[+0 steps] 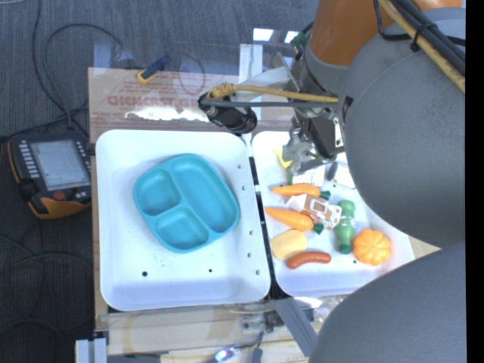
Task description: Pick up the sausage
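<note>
Two white bins sit side by side; the left bin (113, 278) carries a blue divided plate (186, 201), the right bin (283, 282) carries the toy food. Sausage (308, 259) lies flat near the 6 o'clock edge of the right bin, long axis running roughly 9-to-3, reddish-brown, glossy. A pale yellow potato-like piece (288, 243) touches or nearly touches it at 10 o'clock; a small orange pumpkin (370, 246) sits just beside its 3 o'clock end. Two carrots (291, 218) and a green vegetable (345, 233) lie further toward 12 o'clock.

Gripper (308, 157) hangs over the 12 o'clock end of the right bin, apart from the sausage. Finger state: cannot tell, the wrist body blocks the tips.

Handling estimate: looks like light hollow plastic, stiff, smooth, rounded, so likely to roll or squirt out of a pinch. Best hold judged to be across the short axis at mid-length, jaws closing along 12-to-6, clear of the potato-like piece.
</note>
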Controlling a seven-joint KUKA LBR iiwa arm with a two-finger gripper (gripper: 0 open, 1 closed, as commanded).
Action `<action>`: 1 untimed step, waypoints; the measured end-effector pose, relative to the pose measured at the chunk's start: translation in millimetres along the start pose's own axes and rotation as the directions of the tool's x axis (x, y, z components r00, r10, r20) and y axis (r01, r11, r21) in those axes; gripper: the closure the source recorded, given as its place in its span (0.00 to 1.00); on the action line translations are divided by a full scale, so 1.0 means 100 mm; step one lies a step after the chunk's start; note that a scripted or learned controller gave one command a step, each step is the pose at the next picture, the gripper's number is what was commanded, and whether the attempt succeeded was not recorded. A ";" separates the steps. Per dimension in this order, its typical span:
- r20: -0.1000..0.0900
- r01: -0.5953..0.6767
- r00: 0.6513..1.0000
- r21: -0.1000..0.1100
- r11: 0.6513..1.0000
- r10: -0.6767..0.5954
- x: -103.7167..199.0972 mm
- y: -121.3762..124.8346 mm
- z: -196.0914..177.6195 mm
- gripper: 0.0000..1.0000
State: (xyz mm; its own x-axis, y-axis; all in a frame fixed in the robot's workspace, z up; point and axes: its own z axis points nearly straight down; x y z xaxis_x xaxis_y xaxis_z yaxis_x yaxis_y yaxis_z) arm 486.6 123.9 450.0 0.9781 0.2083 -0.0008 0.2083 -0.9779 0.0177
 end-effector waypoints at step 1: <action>0.001 0.000 1.000 -0.007 1.000 0.000 0.01 0.00 -0.08 1.00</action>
State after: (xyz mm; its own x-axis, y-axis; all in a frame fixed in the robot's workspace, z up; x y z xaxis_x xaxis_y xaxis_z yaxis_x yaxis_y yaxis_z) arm 487.6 124.6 458.3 0.9780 0.2087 -0.0015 0.2086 -0.9777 0.0244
